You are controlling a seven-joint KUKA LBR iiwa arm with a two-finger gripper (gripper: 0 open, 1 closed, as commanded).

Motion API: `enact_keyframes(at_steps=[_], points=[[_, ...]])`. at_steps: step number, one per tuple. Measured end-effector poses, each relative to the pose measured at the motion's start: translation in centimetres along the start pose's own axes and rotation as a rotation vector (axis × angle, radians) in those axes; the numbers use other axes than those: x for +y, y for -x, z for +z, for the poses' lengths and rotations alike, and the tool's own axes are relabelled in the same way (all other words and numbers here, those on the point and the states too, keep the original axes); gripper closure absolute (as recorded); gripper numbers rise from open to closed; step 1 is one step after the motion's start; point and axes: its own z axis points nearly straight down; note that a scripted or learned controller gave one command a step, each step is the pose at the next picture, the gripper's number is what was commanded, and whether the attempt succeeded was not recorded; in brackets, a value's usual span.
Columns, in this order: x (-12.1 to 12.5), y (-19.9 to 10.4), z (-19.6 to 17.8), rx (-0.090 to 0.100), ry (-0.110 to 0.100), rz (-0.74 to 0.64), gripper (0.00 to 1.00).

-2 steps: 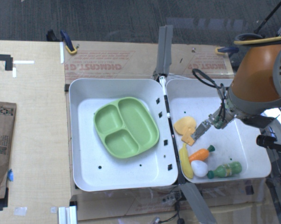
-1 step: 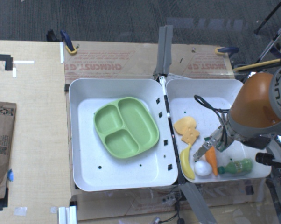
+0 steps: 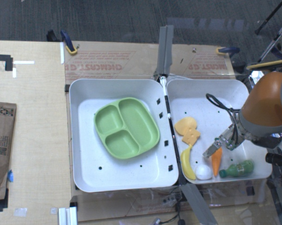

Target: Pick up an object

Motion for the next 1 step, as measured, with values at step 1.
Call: enact_keyframes(at_steps=[1], points=[[0.02,0.1,-0.65,0.003,-0.001,0.002,1.0]])
